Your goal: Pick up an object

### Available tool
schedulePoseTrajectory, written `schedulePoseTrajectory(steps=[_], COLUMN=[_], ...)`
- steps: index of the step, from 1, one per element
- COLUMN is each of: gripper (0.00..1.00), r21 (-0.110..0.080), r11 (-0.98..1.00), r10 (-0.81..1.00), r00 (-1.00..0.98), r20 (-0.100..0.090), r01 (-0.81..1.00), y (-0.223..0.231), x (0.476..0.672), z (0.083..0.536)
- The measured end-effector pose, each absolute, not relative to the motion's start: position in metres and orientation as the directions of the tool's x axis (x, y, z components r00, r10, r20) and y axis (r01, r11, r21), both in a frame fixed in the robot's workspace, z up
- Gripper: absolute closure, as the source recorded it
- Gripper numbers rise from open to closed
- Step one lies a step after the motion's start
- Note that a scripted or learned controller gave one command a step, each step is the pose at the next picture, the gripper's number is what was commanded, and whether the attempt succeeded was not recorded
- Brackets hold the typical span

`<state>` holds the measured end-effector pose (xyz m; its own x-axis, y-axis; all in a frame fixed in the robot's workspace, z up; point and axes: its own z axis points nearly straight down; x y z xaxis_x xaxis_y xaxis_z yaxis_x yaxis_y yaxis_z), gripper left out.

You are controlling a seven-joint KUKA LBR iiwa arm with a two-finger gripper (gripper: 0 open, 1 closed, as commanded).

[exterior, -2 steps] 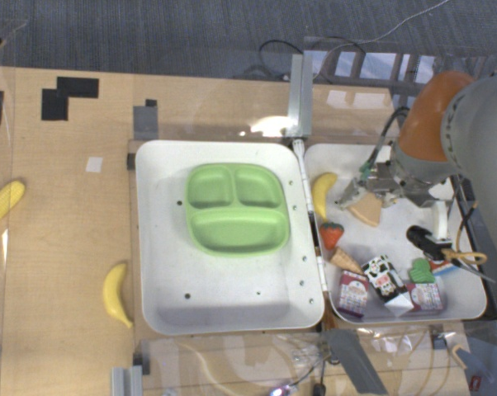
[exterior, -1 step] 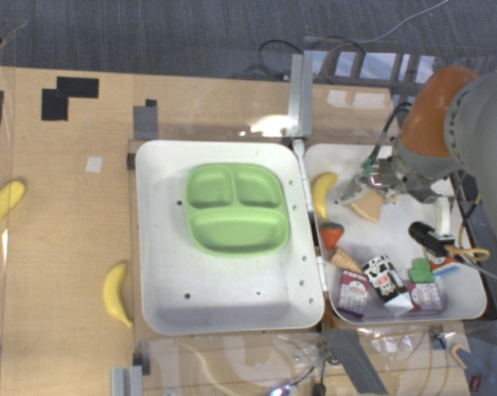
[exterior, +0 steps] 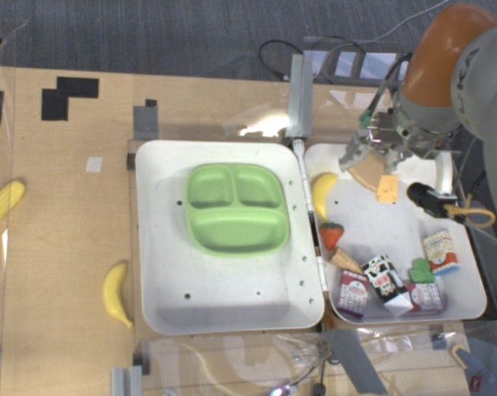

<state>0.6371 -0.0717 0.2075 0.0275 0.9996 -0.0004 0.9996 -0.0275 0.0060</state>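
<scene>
My gripper (exterior: 372,157) hangs over the back of the right bin (exterior: 471,291). Directly under it is a tan wedge-shaped slice (exterior: 366,172), with a small yellow cheese square (exterior: 387,190) at its right corner. Whether the slice is gripped or just lies on the bin floor I cannot tell. Further forward in the same bin are a yellow banana piece (exterior: 323,193), a red strawberry (exterior: 331,234), a tan cone (exterior: 345,260), a black-and-white carton (exterior: 381,275), two purple packs (exterior: 352,294) (exterior: 428,297), a green piece (exterior: 420,271) and a red-and-white carton (exterior: 440,252).
The left bin (exterior: 162,304) holds a green divided plate (exterior: 234,207). Two yellow bananas (exterior: 116,294) (exterior: 2,202) lie on the wooden bench left of the bins. A metal post (exterior: 298,97) stands at the back between the bins.
</scene>
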Motion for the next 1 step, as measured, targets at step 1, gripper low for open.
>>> schedulePoseTrajectory(steps=[1], gripper=[1.0], r21=[0.003], r11=[0.029], r10=[1.0], r00=[-0.029], r20=[-0.001], r01=[1.0], y=[-0.0948], x=[0.641], z=[0.183])
